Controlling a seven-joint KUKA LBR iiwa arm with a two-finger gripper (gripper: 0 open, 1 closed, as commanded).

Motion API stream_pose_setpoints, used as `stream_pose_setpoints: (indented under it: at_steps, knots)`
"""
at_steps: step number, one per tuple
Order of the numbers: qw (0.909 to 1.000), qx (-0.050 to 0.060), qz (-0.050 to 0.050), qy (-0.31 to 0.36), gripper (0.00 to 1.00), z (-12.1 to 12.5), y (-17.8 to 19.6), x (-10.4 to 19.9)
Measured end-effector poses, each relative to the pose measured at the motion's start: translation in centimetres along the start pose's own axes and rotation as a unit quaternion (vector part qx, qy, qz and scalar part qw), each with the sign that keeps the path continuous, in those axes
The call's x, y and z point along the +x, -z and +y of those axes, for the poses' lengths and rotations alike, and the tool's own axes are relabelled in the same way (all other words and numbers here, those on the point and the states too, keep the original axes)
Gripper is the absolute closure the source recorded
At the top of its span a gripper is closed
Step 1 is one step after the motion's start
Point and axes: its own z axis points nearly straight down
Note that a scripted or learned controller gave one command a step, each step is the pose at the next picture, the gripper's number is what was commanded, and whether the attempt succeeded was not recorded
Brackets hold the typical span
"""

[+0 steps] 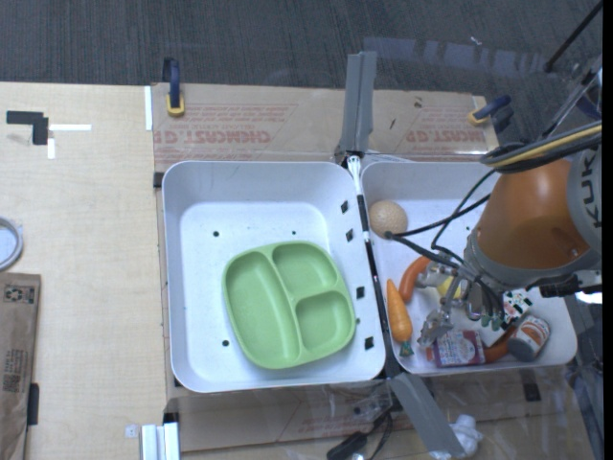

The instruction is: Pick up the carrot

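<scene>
The carrot (397, 312) is a short orange root. It lies near the left wall of the right bin (421, 185), pointing towards the front. My gripper (436, 328) hangs low in that bin, just right of the carrot's front end and above a pink packet (456, 349). The grey arm with its orange band (532, 218) covers the bin's right half. The carrot rests on the bin floor, apart from the gripper.
A curved orange piece (414, 277) lies just behind the carrot, and a beige ball (388, 217) sits further back. A small red-and-white can (530, 334) stands at the front right. The left bin (192, 257) holds a green divided plate (290, 303).
</scene>
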Motion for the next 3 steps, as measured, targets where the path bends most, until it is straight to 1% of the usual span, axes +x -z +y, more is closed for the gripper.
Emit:
stream_pose_setpoints:
  at_steps: [1, 2, 3]
  knots:
    - [1.0000, -0.001, -0.001, -0.002, 1.00, 0.0, 0.9, -0.1]
    - [0.9875, -0.001, -0.001, 0.158, 1.00, 5.4, 10.0, 3.2]
    - [0.9173, -0.001, -0.001, 0.398, 1.00, 9.4, 13.5, 2.8]
